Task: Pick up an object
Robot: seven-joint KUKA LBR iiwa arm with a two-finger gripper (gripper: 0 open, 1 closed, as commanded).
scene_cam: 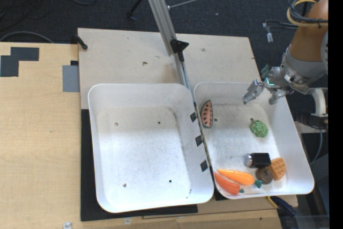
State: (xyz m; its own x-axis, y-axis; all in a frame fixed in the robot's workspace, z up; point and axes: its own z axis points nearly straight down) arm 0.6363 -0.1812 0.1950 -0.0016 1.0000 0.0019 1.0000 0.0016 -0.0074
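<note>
The right bin [292, 131] holds several small toys. A watermelon slice [207, 113] leans at its left wall. A green bumpy fruit [259, 128] lies near the middle right. Along the front lie a black and silver piece [258, 159], a waffle [277, 168], a brown piece [264, 174] and an orange carrot [236, 176] on a red piece [228, 185]. My gripper [262, 93] hangs over the bin's far right corner, above and apart from the green fruit, fingers spread with nothing between them.
The left bin [107, 110] adjoins the right one, with black clips [199, 140] along the shared wall. A slanted aluminium rail [161, 13] rises behind the bins. A wooden table [37, 137] lies to the left.
</note>
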